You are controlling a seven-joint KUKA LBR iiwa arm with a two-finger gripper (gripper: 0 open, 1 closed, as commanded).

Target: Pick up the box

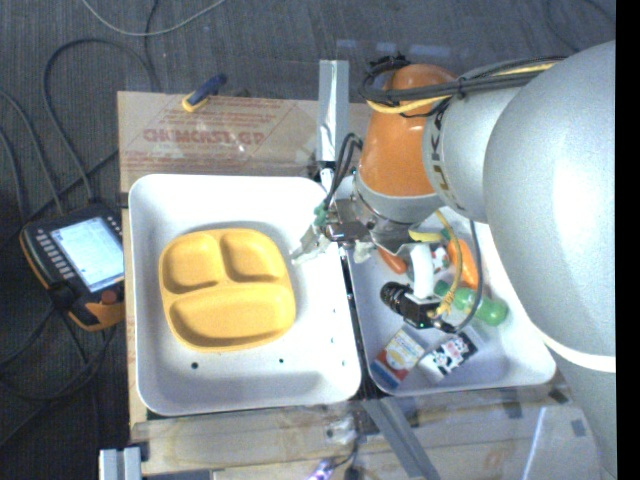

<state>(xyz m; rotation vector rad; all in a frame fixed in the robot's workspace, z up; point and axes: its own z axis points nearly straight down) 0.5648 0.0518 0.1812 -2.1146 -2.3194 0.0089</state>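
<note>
White bins on cardboard-topped bench

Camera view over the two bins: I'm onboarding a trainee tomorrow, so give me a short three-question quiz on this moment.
1. True or false: the yellow divided tray lies in the right bin.
2. Which bin holds the small box?
A. left bin
B. right bin
C. neither
3. Fill in: the gripper hangs over the ____ between the two bins.

Key: 1 false; 2 B; 3 divide. The tray lies in the left bin, and the box lies by the right bin's near wall.
</note>
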